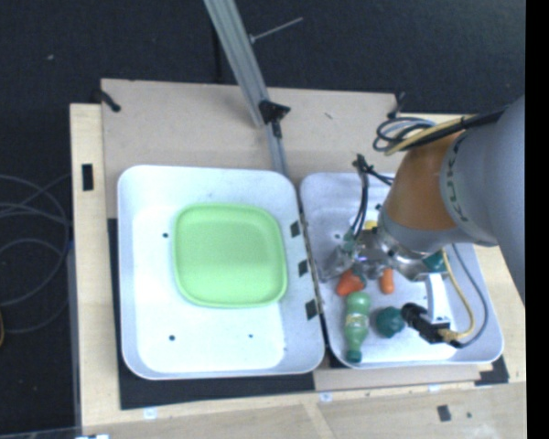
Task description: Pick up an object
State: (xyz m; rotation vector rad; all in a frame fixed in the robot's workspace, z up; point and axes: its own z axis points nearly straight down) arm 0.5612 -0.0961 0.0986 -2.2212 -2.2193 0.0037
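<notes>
The grey arm's two-finger gripper (364, 262), its state impossible to tell, hangs just above the small rounded orange object (349, 284), with a green plastic bottle (355, 323) below that.

I have one fixed camera above the bench (366, 108), looking down at a slant from some distance. It takes in both white bins, the left bin (146, 245) and the right bin (334, 195), side by side. The arm (457, 186) comes in from the right.
</notes>
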